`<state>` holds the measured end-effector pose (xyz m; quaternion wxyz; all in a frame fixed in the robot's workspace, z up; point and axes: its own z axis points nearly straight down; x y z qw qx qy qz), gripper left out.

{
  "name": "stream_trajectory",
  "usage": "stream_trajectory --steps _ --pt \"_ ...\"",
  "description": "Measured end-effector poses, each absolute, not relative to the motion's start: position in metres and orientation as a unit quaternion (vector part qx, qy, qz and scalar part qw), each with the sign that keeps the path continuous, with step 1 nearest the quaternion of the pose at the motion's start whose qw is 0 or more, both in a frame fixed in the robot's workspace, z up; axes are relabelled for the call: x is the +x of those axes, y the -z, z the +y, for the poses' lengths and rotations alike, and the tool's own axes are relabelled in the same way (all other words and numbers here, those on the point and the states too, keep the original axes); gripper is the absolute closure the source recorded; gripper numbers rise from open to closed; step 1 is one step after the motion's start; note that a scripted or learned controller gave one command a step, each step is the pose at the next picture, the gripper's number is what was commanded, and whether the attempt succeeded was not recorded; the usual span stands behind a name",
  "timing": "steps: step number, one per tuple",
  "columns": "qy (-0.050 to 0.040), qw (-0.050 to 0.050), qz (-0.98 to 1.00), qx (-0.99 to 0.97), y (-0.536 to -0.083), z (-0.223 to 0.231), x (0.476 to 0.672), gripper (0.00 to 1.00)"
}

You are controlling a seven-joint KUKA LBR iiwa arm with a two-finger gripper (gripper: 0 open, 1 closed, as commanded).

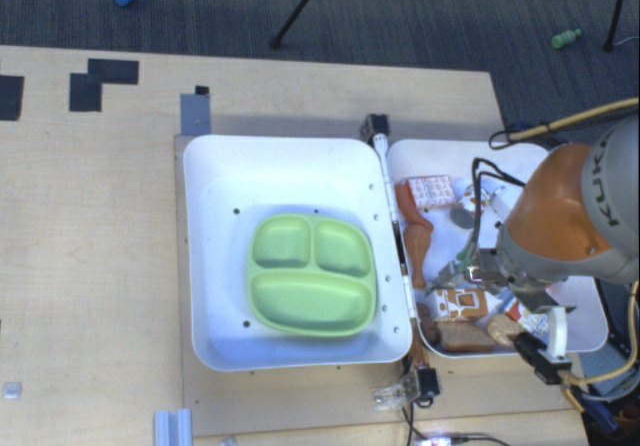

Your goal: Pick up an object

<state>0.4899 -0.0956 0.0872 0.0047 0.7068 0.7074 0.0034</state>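
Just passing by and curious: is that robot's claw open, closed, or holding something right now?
Gripper: cannot be told. It hangs low over the clutter in the right-hand shallow white bin, its tip hidden beneath the grey and orange arm.

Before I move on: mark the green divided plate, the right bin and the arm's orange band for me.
green divided plate [312,274]: camera view, on the ridge between compartments.
right bin [592,326]: camera view, on bare white floor at its right side.
orange band [555,204]: camera view, on its upper curved surface.
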Motion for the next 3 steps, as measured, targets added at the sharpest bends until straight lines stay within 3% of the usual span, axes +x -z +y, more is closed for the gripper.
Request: stream_trajectory --steps 1,2,3 --pt "-0.0054 0.007 0.708 0.706 -0.099 -0.095 0.492 1.0" --pt "-0.002 0.002 0.709 0.705 -0.261 -0.066 0.516 1.0" --pt "-0.0015 0.002 0.709 0.705 -0.26 -0.066 0.516 0.0"
